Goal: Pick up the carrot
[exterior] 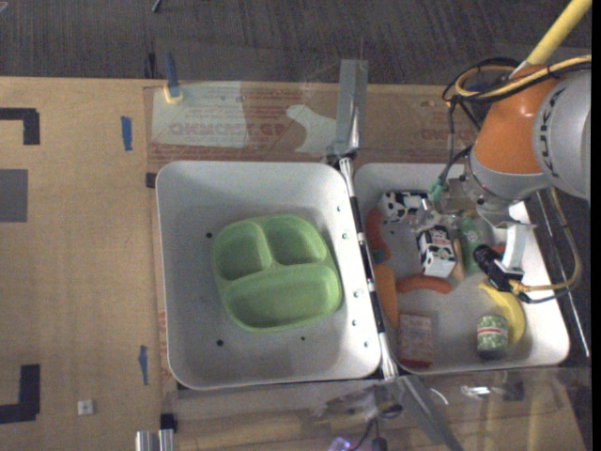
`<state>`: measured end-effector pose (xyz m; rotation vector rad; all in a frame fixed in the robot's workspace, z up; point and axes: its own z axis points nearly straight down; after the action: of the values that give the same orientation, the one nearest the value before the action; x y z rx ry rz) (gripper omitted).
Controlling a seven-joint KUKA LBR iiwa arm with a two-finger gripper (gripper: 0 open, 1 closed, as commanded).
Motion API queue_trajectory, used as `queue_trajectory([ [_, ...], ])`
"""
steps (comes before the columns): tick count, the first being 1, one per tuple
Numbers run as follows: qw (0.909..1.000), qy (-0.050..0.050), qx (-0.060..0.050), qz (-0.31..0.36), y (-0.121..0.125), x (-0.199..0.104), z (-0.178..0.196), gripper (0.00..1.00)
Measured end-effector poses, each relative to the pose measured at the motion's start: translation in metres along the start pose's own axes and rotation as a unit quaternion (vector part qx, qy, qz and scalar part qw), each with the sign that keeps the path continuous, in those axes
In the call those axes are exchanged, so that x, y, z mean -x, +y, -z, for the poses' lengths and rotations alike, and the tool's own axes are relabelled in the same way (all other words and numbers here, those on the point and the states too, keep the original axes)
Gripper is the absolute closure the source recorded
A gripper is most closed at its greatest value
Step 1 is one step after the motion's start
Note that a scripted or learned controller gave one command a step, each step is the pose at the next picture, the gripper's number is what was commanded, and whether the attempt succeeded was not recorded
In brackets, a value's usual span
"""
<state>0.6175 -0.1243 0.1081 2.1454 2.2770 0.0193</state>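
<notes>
The carrot point(385, 294) is a long orange piece lying along the left wall of the right bin point(554, 346). The gripper point(454, 212) hangs below the orange wrist band over the upper middle of that bin, to the right of the carrot and further back. It is just above a cow-patterned carton point(437, 252) and apart from the carrot. The wrist and its cables hide the fingers.
The right bin also holds a second cow-patterned carton point(404, 205), a reddish sausage-like piece point(424, 285), a red piece point(376, 233), a brown packet point(416, 336), a banana point(510, 313) and a small can point(490, 334). A green divided plate point(277, 271) lies in the left bin point(183, 205).
</notes>
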Motion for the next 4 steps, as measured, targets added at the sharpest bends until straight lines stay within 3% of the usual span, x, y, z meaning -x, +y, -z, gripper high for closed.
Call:
queue_trajectory([
  [1, 1.0, 0.0, -0.007, -0.007, 0.008, -0.048, 0.116, 1.0],
  [2, 0.9999, 0.0, -0.008, -0.007, 0.008, -0.048, 0.115, 0.0],
  [3, 0.9926, 0.0, -0.006, 0.121, -0.029, -0.015, 0.18, 0.0],
  [4, 0.9434, 0.003, -0.007, 0.332, -0.049, 0.01, 0.151, 0.0],
])
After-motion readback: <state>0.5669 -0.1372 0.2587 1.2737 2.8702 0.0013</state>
